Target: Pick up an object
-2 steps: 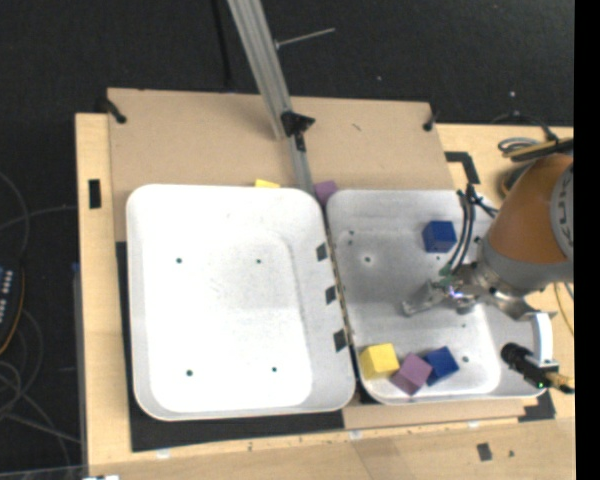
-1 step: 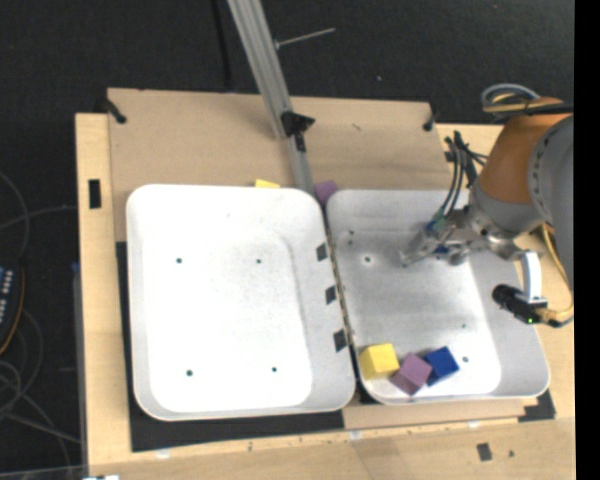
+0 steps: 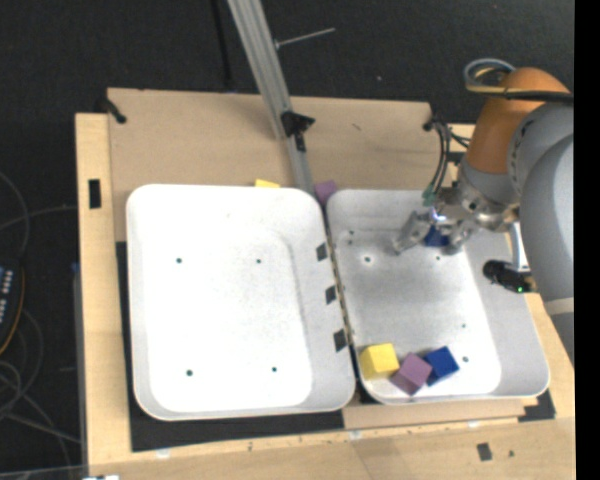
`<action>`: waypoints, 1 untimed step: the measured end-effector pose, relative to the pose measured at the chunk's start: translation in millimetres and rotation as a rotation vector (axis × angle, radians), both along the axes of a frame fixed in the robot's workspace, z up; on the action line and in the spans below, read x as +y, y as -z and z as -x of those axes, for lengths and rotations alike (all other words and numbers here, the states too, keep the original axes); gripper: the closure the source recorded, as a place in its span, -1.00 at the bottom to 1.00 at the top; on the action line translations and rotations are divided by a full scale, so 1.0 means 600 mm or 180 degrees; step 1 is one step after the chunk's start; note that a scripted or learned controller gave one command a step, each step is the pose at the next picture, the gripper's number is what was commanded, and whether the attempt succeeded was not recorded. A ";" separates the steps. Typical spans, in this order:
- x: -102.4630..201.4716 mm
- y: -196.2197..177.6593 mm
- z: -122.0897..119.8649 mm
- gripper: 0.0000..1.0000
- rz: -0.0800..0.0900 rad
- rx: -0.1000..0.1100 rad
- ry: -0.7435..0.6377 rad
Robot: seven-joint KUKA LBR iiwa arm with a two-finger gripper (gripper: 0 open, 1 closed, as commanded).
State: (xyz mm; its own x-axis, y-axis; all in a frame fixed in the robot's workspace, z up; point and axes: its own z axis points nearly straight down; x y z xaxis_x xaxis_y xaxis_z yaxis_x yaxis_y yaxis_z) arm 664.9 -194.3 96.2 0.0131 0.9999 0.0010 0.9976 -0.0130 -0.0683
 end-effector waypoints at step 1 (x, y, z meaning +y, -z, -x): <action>-0.001 0.006 -0.002 -1.00 -0.0006 0.0014 -0.0001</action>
